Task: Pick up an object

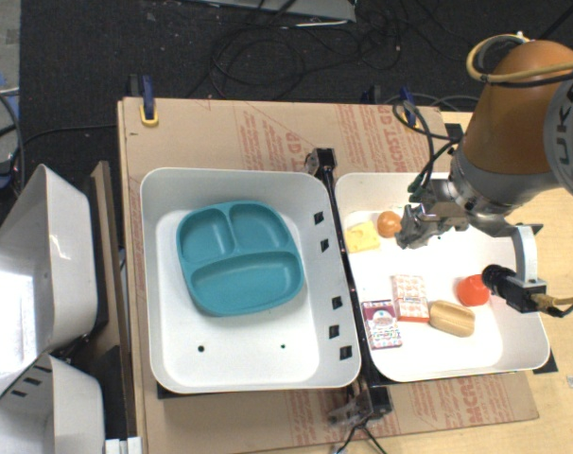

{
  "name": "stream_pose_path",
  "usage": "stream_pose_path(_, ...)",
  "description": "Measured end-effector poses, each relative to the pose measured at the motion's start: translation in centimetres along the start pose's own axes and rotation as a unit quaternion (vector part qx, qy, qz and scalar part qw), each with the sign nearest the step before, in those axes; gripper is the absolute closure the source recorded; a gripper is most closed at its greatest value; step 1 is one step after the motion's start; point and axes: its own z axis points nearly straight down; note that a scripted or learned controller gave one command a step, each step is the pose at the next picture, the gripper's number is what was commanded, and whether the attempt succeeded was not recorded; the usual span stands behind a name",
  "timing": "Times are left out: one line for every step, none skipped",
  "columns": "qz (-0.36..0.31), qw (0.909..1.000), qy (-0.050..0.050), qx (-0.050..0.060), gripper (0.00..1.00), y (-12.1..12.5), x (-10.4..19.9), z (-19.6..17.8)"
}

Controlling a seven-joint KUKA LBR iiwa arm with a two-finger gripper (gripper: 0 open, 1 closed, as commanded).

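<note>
Several small items lie in the right bin (528,353); the hand (411,232) hovers just beside an orange ball (389,223) and yellow block (363,237), its opening unreadable. Better to centre squarely over the ball before descending, so it cannot roll away.

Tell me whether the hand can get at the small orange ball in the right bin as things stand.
Probably yes. The hand hangs just right of the orange ball, which lies uncovered; the yellow block sits close on its left.
</note>
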Motion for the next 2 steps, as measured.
stream_pose_path(0.000, 1.0000, 0.000, 0.000, 1.00, -1.1, 5.4, -0.3)
stream_pose_path(-0.001, 1.0000, 0.000, 0.001, 1.00, -2.8, 10.6, 1.7)
